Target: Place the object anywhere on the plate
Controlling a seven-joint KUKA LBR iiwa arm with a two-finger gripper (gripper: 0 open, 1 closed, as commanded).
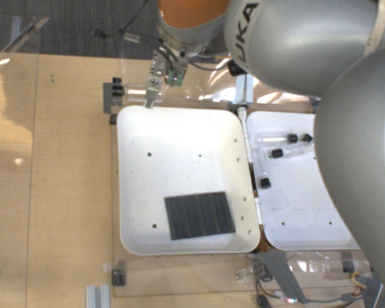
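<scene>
Evidently the object is among the clear, black-capped tubes (285, 145), in the bin (295, 204) well apart from the jaws. The plate (199, 215) is also well apart from them. Judged light, stiff and slippery, so grasp it mid-barrel. Whether the jaws are open or closed cannot be told.

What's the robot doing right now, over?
Tool up at left bin's far edge. Dark plate near front, bare. Small clear tubes in right bin.

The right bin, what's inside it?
The right bin holds clear tube-like pieces with black caps and a small black piece. The arm covers the bin's right side, so anything there is hidden.
</scene>
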